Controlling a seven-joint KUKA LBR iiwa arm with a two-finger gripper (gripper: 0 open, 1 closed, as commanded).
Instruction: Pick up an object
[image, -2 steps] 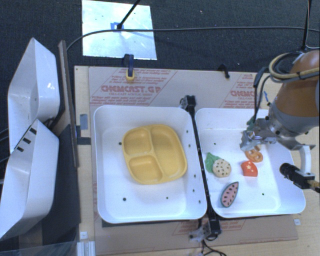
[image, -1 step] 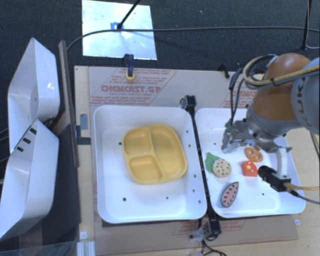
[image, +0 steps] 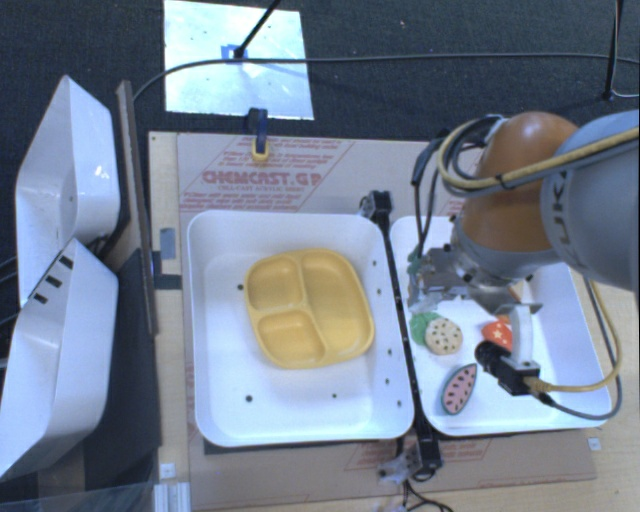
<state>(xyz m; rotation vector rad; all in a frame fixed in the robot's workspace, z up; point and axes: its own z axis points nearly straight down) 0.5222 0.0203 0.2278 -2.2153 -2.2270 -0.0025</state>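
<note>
Toys lie in the right-hand shallow white bin (image: 585, 330), which serves as the landmark here: a round tan cookie-shaped piece with dark spots (image: 443, 336) sits near the bin's left wall, a green leafy-looking piece (image: 424, 324) touches the cookie's left side, a slice-shaped watermelon toy with a green rim and red flesh (image: 459, 389) lies nearer the bin's front edge, and a small red-orange object (image: 497, 332) rests toward the bin's middle, partly covered by the arm's hardware. None of these can be seen between fingers. Above the back half of that bin hangs the grey arm with its orange band (image: 520, 190), and its end effector (image: 438, 280) is low over the bin's left part, just behind the green piece and the cookie; whether it is clenched or released cannot be told from this slanted view, since the wrist body and cabling hide it. Yellow and black cables (image: 560, 385) loop from the wrist over the bin's front right area. Just beside this bin, to its left and touching along a black clamp strip (image: 398, 310), stands the second shallow white bin (image: 215, 300), holding a yellow plastic tray with three compartments (image: 308, 306) at its centre. Both bins rest on a cardboard-covered tabletop (image: 290, 165) printed with red lettering. Farther left of the bins, two white plastic housings (image: 60, 300) lean off the tabletop's edge.
</note>
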